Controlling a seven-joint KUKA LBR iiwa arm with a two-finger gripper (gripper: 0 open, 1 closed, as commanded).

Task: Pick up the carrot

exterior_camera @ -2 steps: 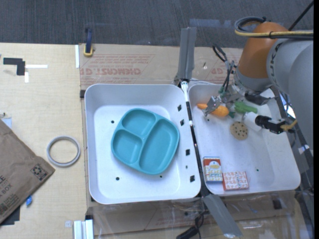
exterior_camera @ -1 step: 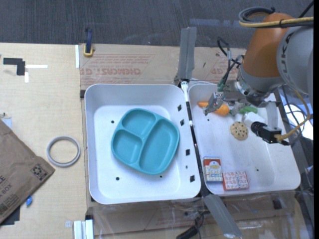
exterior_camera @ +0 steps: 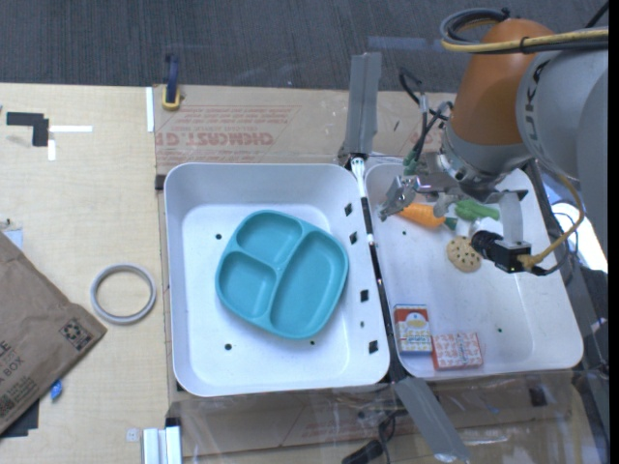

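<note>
The single camera sat fixed above the table [exterior_camera: 77,191], looked down at a slant, and took in both white bins [exterior_camera: 184,278] from moderate height.

Bench [exterior_camera: 87,191] was light wood on the left, with a brown cardboard sheet [exterior_camera: 251,129] under the two white bins. Left bin [exterior_camera: 184,288] and right bin [exterior_camera: 542,327] sat side by side, touching along the middle. A tape ring [exterior_camera: 123,292] lay on the wood just left of the left bin. A cardboard box [exterior_camera: 34,332] sat at the lower-left corner. A black L-shaped mark [exterior_camera: 29,124] was at the upper left.
</note>
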